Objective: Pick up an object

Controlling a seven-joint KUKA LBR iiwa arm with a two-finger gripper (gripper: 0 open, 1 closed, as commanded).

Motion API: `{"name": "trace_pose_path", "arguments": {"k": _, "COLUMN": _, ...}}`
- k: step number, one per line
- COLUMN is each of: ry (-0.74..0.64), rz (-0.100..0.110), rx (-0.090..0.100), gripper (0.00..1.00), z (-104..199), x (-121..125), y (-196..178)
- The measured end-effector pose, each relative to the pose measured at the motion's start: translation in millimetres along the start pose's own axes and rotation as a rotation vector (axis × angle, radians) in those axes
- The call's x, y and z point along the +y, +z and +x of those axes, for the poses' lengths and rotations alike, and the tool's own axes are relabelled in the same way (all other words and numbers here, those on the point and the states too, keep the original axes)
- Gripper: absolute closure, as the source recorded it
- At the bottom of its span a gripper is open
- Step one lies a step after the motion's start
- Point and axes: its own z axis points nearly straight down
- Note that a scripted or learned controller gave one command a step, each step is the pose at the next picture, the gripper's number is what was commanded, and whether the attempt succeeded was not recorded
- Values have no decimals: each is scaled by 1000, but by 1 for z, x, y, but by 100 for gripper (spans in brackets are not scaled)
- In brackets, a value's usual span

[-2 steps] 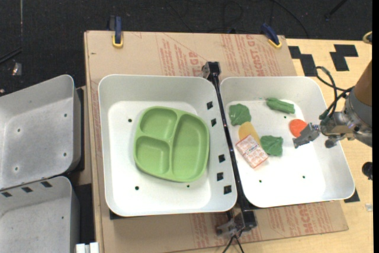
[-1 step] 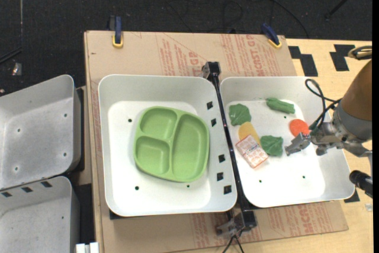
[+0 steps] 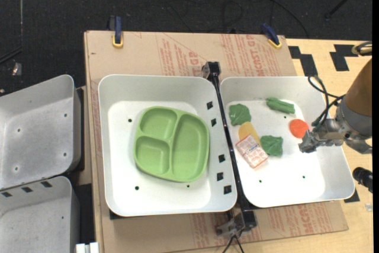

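Note:
The right bin (image 3: 308, 186) holds several small items: a dark green leafy piece (image 3: 239, 113), a green pod-like piece (image 3: 280, 105), an orange-red round piece (image 3: 298, 127), a yellow piece (image 3: 247, 129), a red-and-white packet (image 3: 253, 151) and another green piece (image 3: 272, 144). My gripper (image 3: 309, 143) hangs low at the right side of this bin, just below and right of the orange-red piece. The arm's wrist covers most of it. Nothing shows between its tips.
The left bin (image 3: 118, 186) carries a light green divided plate (image 3: 172, 143). A black divider (image 3: 224, 127) runs between the bins. Both bins rest on a cardboard-topped bench (image 3: 160, 50) with clamps at the back. Grey metal trays (image 3: 35, 127) lie at the far left.

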Motion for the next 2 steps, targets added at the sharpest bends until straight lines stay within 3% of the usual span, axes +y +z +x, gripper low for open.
{"name": "trace_pose_path", "arguments": {"k": 2, "ry": -4, "rz": -4, "rx": -2, "gripper": 100, "z": -1, "x": -2, "y": -76}}
